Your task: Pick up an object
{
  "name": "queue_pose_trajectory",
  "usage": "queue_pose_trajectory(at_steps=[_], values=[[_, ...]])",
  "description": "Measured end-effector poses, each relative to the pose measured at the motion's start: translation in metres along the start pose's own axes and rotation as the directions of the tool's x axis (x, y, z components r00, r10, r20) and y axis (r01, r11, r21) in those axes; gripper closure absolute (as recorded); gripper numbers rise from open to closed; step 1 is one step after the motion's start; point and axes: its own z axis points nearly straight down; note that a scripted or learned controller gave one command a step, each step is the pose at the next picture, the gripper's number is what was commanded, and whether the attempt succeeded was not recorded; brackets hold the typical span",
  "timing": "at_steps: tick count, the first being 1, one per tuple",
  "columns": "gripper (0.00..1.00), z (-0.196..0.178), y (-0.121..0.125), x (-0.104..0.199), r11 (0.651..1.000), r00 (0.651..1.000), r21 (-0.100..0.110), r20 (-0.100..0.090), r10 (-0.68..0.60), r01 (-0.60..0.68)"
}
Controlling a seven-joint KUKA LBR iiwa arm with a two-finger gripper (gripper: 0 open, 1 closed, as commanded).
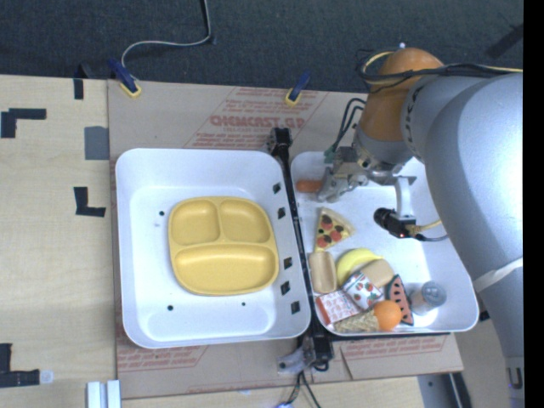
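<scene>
My gripper (334,184) is down in the far left corner of the right bin (442,257), below the orange wrist band (393,100). A small orange piece (307,185) lies just to its left against the bin wall; whether the gripper touches it is unclear. A pizza slice (331,228) lies a little nearer than the gripper. At the bin's near end sit a bun (322,270), a yellow fruit (355,262), a red and white carton (364,291), a watermelon slice (399,297), an orange (387,314) and a cracker (338,309).
The left bin (140,228) holds a yellow divided plate (224,245). A small grey cap (432,294) lies at the right bin's near right. The big grey arm (476,168) covers that bin's right side. Blue and yellow clips (126,82) hold the cardboard at the back.
</scene>
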Motion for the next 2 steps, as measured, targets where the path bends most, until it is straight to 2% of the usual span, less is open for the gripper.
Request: queue_pose_trajectory(at_steps=[2], values=[[0.00,0.0000,0.0000,0.0000,1.000,1.000,0.000,0.000,0.000,0.000]])
